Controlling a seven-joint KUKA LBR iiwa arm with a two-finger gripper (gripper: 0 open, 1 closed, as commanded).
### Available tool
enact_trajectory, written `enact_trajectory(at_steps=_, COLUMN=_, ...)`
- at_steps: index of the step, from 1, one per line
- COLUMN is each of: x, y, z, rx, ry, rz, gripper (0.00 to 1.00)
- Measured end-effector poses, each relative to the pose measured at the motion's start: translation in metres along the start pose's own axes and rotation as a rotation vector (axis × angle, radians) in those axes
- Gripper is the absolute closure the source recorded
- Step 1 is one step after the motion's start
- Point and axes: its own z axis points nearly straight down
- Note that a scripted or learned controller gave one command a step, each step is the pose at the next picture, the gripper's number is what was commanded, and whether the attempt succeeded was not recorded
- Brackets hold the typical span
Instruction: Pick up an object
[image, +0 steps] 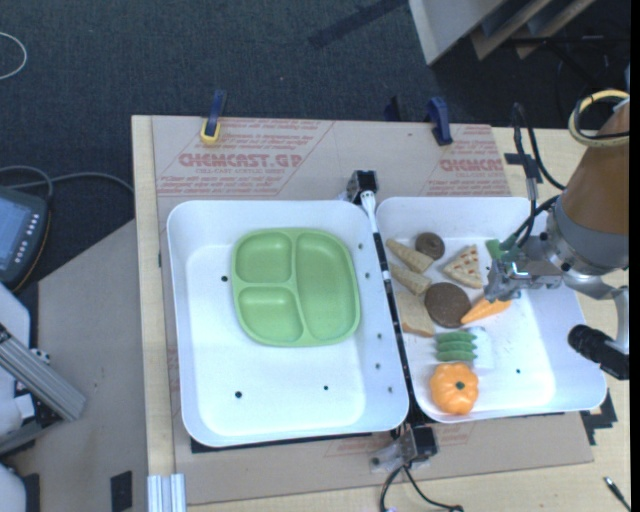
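**Fingers at the carrot in the right bin**

The fingers (503, 285) stood low over the right bin (530, 385), at the upper end of an orange carrot (484, 310). Whether they were spread or pinching the carrot could not be told: the wrist hid their tips. The carrot lay tilted near the middle of that bin, its lower end touching a round brown cookie (446, 302).

Just beside the fingers, toward the bin's far edge, lay a triangular pizza slice (464, 266). Further left sat a small dark round piece (430, 244) and two pale cone-shaped pieces (408, 263) close to the bin's left wall. Below the cookie lay a green pea pod (456, 346), and near the bin's front edge an orange pumpkin (454, 388).

The grey arm (600, 190) with its orange band came in over the right bin's right edge.

The left bin (200, 390) held a green divided plate (296, 287), flat and toward its far half. Both bins rested side by side on the bench (150, 300), with a yellow clamp (212, 124) and a blue clamp (437, 119) along its far edge.
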Motion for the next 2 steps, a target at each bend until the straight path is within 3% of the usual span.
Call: enact_trajectory(at_steps=2, x=0.115, y=-0.019, z=-0.012, rx=0.009, ry=0.005, rz=-0.006, gripper=1.0)
